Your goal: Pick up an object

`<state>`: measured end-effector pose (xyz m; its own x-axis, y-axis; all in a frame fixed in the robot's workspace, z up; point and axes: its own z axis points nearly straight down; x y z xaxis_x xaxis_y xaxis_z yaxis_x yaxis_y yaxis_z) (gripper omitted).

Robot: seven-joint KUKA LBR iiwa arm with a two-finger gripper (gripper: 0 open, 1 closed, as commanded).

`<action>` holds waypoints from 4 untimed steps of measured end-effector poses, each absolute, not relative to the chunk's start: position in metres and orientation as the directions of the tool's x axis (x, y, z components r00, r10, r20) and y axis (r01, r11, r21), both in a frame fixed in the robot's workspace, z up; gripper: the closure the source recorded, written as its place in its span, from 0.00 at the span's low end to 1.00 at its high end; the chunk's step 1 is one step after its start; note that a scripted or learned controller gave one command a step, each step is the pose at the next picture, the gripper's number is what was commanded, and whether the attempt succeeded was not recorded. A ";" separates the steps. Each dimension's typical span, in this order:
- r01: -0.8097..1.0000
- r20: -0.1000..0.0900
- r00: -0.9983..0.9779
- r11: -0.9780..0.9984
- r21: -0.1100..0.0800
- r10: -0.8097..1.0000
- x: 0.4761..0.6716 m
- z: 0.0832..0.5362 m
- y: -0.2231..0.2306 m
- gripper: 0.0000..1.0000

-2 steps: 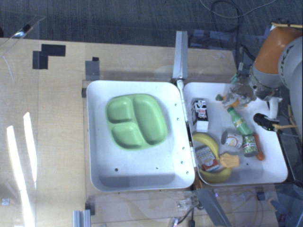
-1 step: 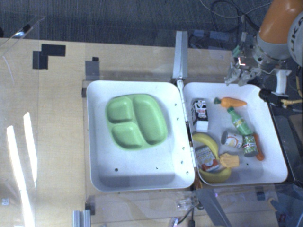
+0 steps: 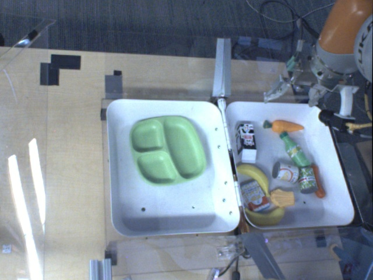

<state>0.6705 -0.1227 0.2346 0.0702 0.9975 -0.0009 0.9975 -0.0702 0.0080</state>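
While the arm hangs at the upper right of the frame, above the far edge of the right bin, we see its gripper just past the bin's upper rim, with thin fingers spread apart and nothing between them, so it is released. All the things to pick lie in the right bin. Near its upper middle we see an orange carrot, and just below it a green bottle lies at a slant. Lower, near the right of the group, a small can lies beside a second, darker bottle with a red end. At the left side of this bin a small black and white carton stands close to the dividing wall. Below it a yellow banana curves toward the lower rim, and a colourful packet and a small yellow piece lie against it. In the left bin, toward its upper middle, we see a green tray with three compartments. The gripper touches none of these things.
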 end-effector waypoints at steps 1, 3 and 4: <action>0.990 -0.002 -0.138 0.138 0.006 0.990 0.656 0.100 -0.165 0.00; 0.986 -0.002 -0.164 0.164 0.010 0.986 0.671 0.234 -0.109 1.00; 0.986 -0.002 -0.164 0.164 0.009 0.986 0.671 0.233 -0.109 0.00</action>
